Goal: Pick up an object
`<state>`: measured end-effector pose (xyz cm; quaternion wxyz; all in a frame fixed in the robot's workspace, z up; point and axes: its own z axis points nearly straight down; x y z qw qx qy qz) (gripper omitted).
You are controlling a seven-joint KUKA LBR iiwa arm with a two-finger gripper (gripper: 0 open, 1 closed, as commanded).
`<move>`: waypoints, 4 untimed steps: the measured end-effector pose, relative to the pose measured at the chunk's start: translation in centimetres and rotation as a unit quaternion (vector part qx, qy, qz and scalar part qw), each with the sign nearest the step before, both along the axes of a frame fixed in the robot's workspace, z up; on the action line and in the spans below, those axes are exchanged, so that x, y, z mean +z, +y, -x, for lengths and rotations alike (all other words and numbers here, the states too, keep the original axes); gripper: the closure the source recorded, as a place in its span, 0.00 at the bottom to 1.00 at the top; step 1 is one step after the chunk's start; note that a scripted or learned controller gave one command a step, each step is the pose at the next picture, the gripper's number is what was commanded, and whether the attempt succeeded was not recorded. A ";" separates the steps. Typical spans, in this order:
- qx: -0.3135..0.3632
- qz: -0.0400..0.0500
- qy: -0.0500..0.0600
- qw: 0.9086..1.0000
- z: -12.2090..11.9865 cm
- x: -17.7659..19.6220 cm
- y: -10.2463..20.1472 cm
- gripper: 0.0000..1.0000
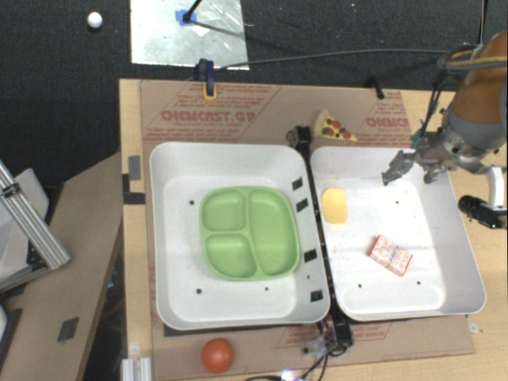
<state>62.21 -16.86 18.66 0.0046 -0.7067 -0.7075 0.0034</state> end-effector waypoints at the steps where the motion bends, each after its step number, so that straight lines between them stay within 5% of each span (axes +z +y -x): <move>1: 0.001 0.001 -0.007 1.000 -0.3 0.8 0.0 0.00; 3: 0.002 0.001 -0.006 1.000 -0.2 -9.9 1.0 0.00; 4: 0.002 0.002 -0.008 1.000 -0.3 -8.5 1.0 1.00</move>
